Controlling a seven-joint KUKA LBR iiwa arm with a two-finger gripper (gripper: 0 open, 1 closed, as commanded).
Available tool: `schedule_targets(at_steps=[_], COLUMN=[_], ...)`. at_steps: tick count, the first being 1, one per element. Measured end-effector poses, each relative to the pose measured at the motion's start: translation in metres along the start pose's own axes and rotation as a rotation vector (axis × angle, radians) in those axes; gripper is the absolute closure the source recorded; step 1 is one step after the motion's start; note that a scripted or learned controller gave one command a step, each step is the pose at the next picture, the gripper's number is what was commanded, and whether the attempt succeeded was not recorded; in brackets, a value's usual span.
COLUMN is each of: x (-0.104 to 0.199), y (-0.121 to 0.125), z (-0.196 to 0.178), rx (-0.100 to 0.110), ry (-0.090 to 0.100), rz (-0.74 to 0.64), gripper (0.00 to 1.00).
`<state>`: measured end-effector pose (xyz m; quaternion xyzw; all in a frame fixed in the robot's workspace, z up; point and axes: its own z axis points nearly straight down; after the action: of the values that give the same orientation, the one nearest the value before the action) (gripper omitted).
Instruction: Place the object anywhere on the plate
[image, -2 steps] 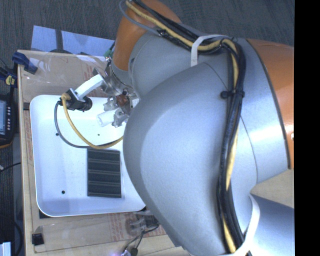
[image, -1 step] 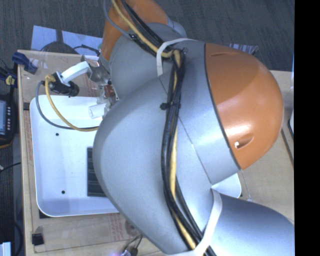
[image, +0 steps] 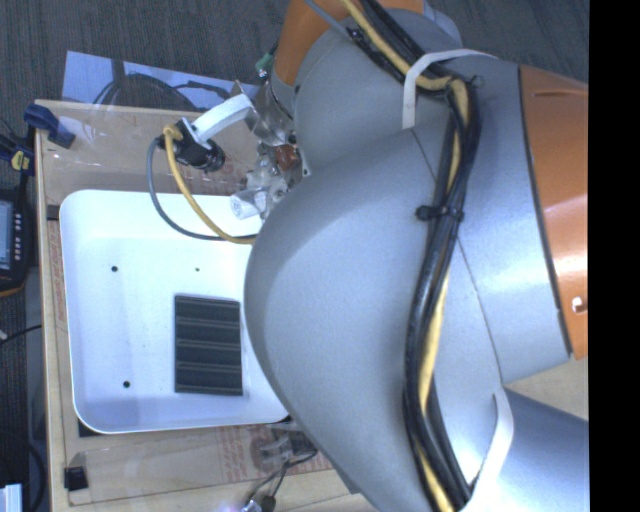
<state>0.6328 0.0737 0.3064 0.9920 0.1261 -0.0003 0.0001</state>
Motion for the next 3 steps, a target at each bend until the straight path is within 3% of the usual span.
schedule_targets(at_steps=[1,2,3], x=[-0.01,0.018,0.026], y=[-0.077,-0.081,-0.061], z=[0.117,0.077,0.128], rx=[-0.001,0.003,0.0], ry=[-0.007,-0.004,-0.005], rz=[0.044,-0.138,0.044], gripper=[1.0,1.0,1.0])
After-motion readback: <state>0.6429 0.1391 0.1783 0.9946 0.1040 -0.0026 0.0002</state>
